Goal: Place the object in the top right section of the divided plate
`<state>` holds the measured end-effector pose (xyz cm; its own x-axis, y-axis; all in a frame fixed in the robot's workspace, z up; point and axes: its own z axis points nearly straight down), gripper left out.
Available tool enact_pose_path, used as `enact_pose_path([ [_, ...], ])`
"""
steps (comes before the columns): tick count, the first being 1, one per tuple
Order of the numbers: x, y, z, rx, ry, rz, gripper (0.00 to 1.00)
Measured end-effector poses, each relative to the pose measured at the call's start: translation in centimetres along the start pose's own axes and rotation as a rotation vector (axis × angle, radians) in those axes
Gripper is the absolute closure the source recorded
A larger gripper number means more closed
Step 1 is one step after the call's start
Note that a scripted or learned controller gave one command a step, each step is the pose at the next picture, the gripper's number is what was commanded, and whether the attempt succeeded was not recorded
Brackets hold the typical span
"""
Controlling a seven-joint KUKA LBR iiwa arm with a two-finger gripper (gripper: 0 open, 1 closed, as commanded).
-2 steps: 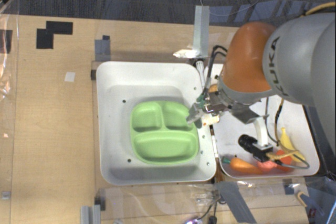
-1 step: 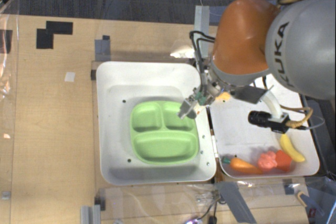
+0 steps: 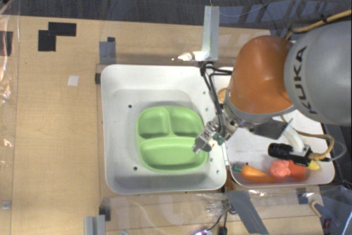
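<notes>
A green divided plate [image 3: 165, 152] lies in the left white bin [image 3: 118, 118], with two small sections at the back and one wide section at the front. My gripper [image 3: 203, 142] hangs low over the plate's right rim, just below the top right section [image 3: 184, 121]. Nothing can be made out between its tips, and all three sections look bare. The grey arm with its orange band [image 3: 258, 82] covers much of the right bin [image 3: 247, 143].
At the front of the right bin lie an orange carrot-like piece [image 3: 254, 173], a pink-red lumpy object [image 3: 281, 169] and a small yellow piece [image 3: 314, 164]. The wall between the two bins runs right beside the gripper.
</notes>
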<state>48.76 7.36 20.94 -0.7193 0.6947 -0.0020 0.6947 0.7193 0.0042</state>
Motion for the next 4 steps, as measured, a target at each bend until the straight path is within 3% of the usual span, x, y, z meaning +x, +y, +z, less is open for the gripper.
enact_pose_path([
  [1,-7.0,0.5,2.2,-0.001,-0.002,-0.297,1.00],
  [2,-6.8,3.3,-1.7,-0.003,-0.004,-0.711,1.00],
  [3,-5.4,1.2,2.4,-0.002,-0.003,-1.152,1.00],
  [4,-6.6,3.1,-4.1,-0.003,-0.006,-1.414,1.00],
])
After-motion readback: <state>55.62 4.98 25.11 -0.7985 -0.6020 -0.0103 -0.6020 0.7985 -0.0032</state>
